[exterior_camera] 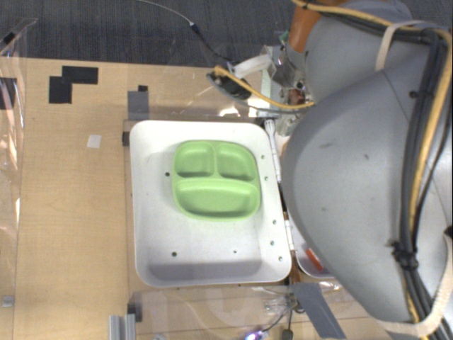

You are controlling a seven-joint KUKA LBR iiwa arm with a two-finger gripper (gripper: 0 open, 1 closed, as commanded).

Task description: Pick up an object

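Honestly, from where I stand the bulky grey arm blankets the right-hand shallow white bin, and I cannot tell what state the gripper is in beneath it. A green three-compartment plastic tray lies flat near the middle of the left white bin, well apart from the arm. A small orange-red object peeks out just at the arm's lower edge. My worry: a low, wide tray could slip from a two-finger pinch, and any grab under that arm goes unseen.

Divided tray in the left bin.
The tray lies centred in the bin; the arm covers the bin to its right.
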